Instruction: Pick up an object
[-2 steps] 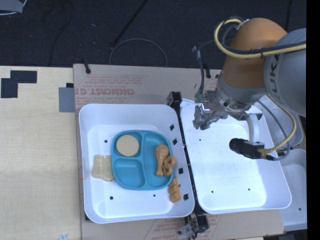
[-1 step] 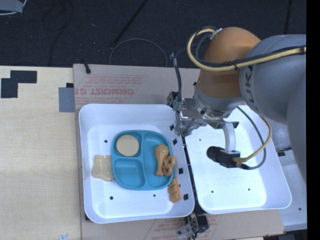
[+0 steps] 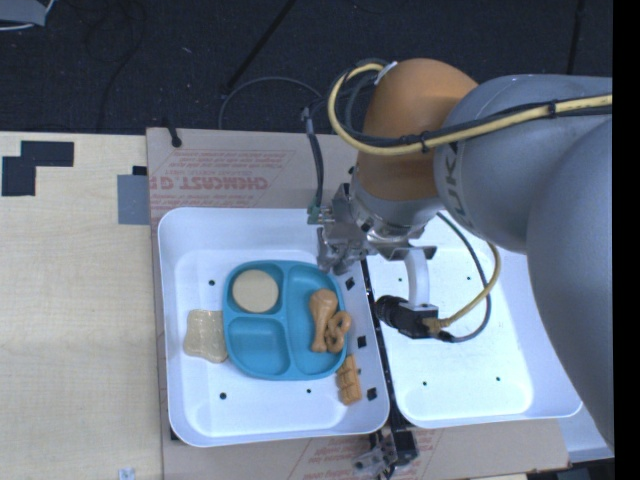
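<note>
Your cardboard sheet (image 3: 225, 173) carries red print, reversed and unreadable. The arm (image 3: 480, 158) bends down over the bins' seam; its gripper (image 3: 340, 240) hangs above the blue tray (image 3: 262, 353) holding a pretzel (image 3: 328, 320).

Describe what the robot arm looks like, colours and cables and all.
The arm is bulky, with smooth grey rounded casings and an orange dome-shaped band above the wrist. A yellow cable loops around the orange section and runs along the grey link. Dark metal hardware at the tool carries thinner black wiring.
</note>
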Motion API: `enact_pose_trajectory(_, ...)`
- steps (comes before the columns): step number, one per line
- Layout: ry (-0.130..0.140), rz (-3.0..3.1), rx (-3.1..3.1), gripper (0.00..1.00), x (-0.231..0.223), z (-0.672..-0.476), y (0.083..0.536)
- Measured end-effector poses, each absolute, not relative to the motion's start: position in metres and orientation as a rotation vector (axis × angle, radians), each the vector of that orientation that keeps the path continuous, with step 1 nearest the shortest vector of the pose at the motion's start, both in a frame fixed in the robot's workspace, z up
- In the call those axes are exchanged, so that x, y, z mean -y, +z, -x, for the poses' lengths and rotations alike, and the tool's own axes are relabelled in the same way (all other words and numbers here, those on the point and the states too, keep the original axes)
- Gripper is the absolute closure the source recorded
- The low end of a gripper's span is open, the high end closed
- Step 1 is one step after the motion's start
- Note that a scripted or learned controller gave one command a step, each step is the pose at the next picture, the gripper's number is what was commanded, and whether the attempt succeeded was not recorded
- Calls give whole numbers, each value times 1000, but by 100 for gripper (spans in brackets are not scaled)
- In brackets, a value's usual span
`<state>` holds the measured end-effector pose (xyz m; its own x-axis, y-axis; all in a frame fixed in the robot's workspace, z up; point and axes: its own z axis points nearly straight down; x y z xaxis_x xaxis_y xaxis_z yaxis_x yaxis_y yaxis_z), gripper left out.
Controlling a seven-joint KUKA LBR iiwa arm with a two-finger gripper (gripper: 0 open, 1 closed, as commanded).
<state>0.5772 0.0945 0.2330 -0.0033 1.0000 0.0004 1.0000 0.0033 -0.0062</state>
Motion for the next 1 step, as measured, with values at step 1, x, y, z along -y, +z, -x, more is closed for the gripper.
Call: enact_pose_trajectory(1,7,2218,2220,0,-93,-577,234)
